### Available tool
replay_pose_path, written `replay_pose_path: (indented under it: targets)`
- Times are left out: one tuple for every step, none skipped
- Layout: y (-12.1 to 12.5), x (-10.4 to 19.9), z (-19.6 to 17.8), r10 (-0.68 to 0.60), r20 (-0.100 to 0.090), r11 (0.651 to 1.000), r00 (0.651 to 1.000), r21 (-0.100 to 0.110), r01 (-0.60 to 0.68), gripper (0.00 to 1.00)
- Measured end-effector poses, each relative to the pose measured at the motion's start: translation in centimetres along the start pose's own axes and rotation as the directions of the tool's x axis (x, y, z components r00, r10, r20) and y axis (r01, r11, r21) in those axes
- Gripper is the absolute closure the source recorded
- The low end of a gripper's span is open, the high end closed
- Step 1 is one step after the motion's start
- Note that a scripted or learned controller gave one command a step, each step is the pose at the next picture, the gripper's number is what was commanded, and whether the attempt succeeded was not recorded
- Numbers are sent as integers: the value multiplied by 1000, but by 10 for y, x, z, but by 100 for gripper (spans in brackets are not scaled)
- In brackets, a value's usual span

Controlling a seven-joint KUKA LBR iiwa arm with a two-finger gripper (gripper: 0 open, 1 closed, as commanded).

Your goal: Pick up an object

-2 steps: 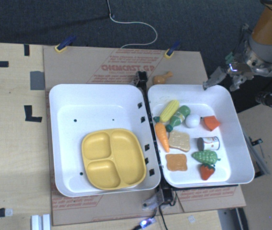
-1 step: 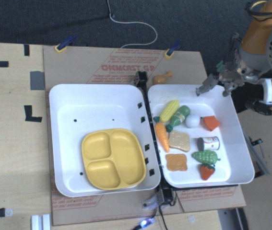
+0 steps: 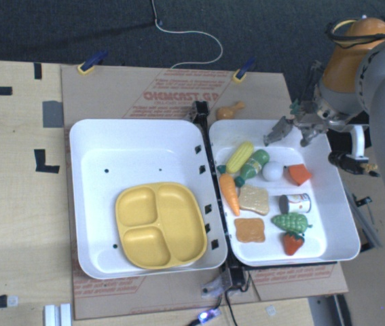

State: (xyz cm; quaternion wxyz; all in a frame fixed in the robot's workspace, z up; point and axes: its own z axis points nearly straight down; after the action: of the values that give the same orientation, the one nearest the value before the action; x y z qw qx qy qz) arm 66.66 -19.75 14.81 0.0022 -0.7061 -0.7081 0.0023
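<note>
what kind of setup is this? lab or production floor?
Most likely a lab bench for robot grasping trials, not production. Two shallow white bins sit taped onto cardboard, the right one holds toy food such as a plastic carrot and corn, and the gripper hangs over it.

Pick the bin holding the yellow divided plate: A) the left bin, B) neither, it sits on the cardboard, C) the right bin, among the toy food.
A: the yellow divided plate lies in the left bin, while the corn, carrot and other toy foods lie in the right bin.
</note>
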Motion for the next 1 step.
replay_pose_path:
  targets:
    - [9, -1, 49, -1, 1, 1000, 1000, -3, 1, 0]
